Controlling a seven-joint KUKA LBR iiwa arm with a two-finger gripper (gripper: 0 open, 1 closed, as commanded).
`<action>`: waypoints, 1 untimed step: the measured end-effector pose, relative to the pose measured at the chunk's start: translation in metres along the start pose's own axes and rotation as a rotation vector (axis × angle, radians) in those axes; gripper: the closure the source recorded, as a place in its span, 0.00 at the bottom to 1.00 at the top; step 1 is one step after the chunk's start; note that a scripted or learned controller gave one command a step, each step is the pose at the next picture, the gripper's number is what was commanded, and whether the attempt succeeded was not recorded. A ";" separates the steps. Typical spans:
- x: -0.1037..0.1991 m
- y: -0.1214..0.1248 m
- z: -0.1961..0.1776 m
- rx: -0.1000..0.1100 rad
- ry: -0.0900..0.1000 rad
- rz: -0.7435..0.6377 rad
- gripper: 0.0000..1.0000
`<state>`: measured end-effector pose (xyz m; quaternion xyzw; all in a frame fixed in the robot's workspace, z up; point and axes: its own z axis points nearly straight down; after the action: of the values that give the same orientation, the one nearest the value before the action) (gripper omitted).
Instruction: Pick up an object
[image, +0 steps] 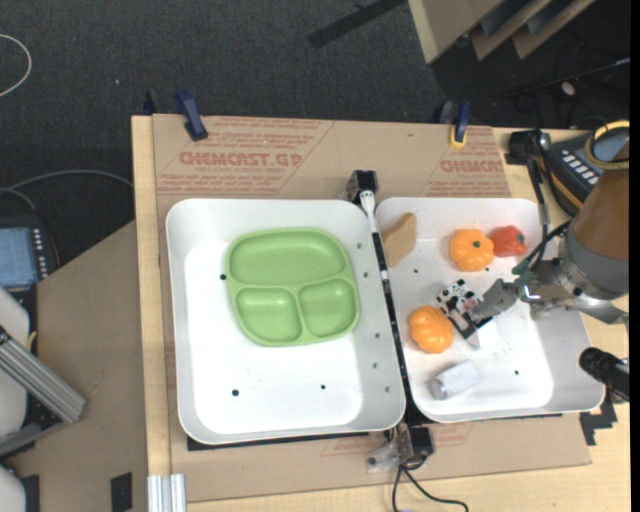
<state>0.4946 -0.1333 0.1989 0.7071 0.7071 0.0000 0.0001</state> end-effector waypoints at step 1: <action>0.030 0.056 0.116 -0.010 -0.004 -0.005 0.00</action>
<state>0.5509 -0.1038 0.0832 0.7053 0.7089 0.0020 0.0050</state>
